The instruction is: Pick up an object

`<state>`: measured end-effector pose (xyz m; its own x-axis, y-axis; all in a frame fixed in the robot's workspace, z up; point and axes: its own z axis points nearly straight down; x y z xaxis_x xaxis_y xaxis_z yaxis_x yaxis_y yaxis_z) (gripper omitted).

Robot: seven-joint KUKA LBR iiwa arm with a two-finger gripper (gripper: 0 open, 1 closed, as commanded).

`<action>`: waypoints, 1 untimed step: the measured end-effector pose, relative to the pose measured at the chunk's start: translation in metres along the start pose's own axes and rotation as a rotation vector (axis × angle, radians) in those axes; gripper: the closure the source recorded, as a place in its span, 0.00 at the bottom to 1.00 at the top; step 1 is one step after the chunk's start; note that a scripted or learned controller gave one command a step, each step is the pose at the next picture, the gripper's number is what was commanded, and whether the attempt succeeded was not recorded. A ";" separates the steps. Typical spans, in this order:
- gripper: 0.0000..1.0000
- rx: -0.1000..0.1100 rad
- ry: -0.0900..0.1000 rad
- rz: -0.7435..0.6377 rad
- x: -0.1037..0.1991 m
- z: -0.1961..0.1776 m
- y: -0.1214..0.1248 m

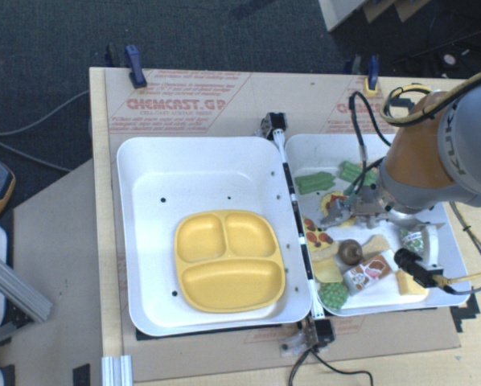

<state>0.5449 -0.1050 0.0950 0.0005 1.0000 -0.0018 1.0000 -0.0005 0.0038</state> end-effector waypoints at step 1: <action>0.00 0.000 0.001 -0.004 0.009 0.011 0.058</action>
<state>0.6027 -0.0960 0.0843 -0.0036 1.0000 -0.0006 1.0000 0.0036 0.0039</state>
